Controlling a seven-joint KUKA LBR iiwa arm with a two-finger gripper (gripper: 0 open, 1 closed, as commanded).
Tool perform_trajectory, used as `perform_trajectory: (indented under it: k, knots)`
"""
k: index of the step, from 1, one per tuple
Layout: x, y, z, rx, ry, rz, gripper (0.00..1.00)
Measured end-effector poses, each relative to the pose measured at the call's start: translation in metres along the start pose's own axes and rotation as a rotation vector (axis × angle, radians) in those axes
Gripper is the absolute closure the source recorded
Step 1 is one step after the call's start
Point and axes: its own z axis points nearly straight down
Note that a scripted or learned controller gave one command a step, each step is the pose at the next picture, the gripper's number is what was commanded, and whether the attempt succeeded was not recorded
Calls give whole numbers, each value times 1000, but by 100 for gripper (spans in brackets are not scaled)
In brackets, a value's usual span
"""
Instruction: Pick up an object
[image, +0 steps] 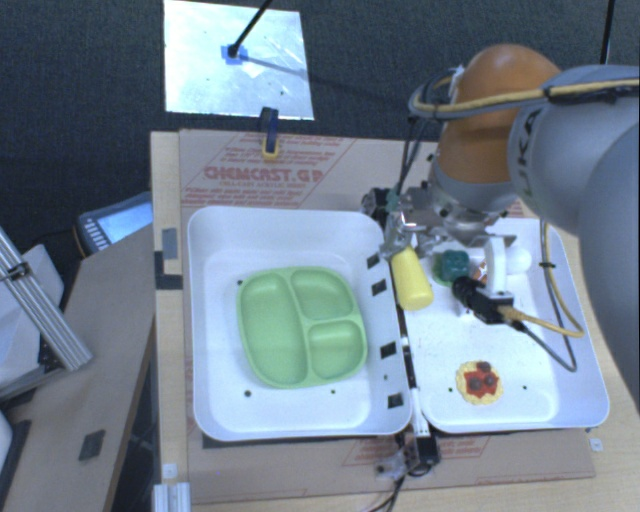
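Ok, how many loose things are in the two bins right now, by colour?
Green: 1, plate in the left bin
Yellow: 1, tube in the right bin
Teal: 1, lump, right bin
Yellow with red spots: 1, flat disc, right bin
Total: 4

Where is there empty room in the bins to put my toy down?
The left bin has a bare strip along its far wall, beyond the green tray. The right bin is bare between the yellow cylinder and the little pizza toy. It's crowded at that bin's back, where the tool, cylinder and teal thing bunch.
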Motion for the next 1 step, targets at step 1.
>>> perform_trajectory:
  k: [1]
  knots:
    - [56,7,16,1,0,0,100]
